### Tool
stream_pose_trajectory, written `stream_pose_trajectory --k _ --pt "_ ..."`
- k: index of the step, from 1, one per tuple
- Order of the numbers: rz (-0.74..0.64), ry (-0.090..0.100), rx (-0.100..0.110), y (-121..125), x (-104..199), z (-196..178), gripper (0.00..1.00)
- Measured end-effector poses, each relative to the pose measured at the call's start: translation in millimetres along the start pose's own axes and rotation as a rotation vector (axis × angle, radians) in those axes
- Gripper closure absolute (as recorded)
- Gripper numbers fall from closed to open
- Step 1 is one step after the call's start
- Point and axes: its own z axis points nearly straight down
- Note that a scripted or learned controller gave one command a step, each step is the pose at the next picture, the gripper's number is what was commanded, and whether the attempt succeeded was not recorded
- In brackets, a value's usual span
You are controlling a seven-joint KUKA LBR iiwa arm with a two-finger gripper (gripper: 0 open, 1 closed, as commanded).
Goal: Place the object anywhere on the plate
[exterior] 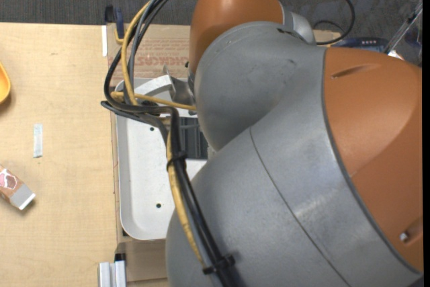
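Observation:
My grey and orange arm (289,144) fills most of the camera view and hangs over the white bin (144,171). A dark block under the wrist, which looks like the gripper's body (191,138), sits above the bin's right part; everything below it is hidden by the arm. A small brown and white block (15,189) lies on the wooden bench at the lower left, far from the arm. An orange rounded rim (3,85), cut off by the left edge, may be a plate or bowl.
A small silver strip (37,141) lies on the wooden bench (60,77) left of the bin. Black and yellow cables (131,44) loop from the arm over the bin's far left corner. Cardboard (158,50) lies behind the bin.

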Motion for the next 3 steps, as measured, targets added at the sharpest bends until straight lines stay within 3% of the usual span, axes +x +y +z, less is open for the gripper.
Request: stream_pose_trajectory --k 1,2,3 --pt "-0.127 0.0 0.001 3.3 63.7 -15.4 0.0" --pt "-0.332 -0.003 0.001 92.8 83.0 -5.5 0.0" --pt "-0.727 -0.003 0.001 36.7 67.7 129.9 0.0"
